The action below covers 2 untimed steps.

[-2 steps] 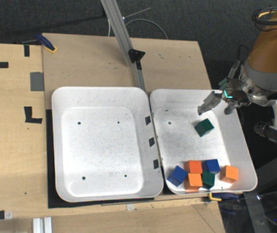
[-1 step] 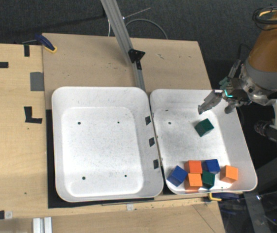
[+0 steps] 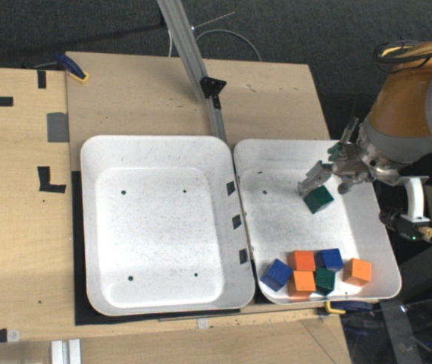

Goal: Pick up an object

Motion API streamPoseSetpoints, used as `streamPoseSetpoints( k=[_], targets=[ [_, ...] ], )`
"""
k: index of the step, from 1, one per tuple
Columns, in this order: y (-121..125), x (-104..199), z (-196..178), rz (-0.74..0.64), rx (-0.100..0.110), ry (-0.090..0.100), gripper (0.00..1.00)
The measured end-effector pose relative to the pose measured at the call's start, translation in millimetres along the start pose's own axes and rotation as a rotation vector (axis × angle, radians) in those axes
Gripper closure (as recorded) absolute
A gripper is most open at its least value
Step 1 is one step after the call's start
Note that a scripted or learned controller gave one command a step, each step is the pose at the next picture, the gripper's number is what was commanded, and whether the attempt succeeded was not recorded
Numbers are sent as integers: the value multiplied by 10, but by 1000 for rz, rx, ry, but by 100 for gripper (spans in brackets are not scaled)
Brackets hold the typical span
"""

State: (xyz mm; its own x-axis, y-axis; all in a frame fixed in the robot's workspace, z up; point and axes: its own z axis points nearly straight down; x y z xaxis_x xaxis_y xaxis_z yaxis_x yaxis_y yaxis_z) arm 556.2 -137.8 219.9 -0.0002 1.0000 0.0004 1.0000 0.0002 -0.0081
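green block [image 3: 319,199] sits alone in the upper part of the right bin [image 3: 273,154], tilted, well apart from the cluster of blue, orange and green blocks [image 3: 314,270] along the near wall. the gripper [image 3: 324,174] hangs just above it; whether it is spread or clenched i cannot tell. the block looks small, light and rigid, likely smooth-sided, so squeezing two opposite flat faces should hold best.

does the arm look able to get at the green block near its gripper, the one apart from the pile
Probably yes. The green block lies alone on the right bin's floor, just below the gripper, with nothing over it. The other blocks are clustered at the bin's near edge, well away.
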Motion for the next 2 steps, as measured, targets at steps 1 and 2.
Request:
streamPoseSetpoints(
  k=[1,2],
  targets=[
    [58,-26,615,0,0,0,0],
    [-4,59,1109,-1,-1,1,0]
  ],
)
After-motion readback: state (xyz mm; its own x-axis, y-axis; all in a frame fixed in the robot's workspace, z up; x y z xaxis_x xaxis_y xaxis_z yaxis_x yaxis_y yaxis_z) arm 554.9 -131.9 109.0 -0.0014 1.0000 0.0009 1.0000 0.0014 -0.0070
